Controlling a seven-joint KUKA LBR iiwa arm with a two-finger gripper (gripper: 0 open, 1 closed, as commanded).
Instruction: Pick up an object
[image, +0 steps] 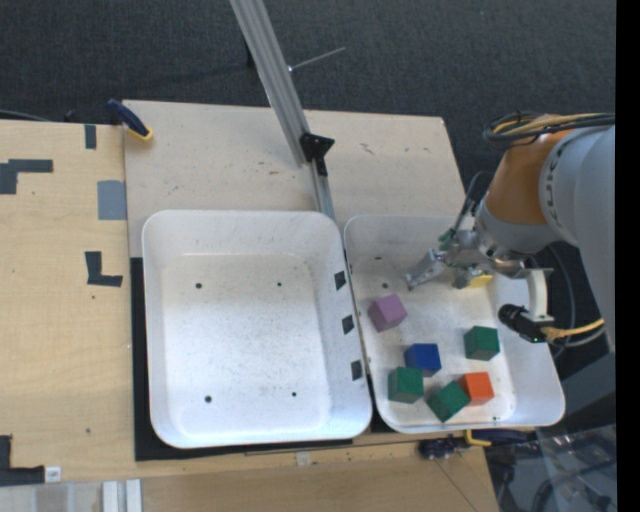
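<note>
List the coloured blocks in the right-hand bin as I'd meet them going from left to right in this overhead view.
Purple block → dark green block → blue block → green block beside the orange one → orange block. The last green block overlaps the orange one in left-right position, so its place is unclear.

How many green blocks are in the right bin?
3: one green block near the right wall, one below the blue cube, one beside the orange cube. The arm may hide others.
</note>
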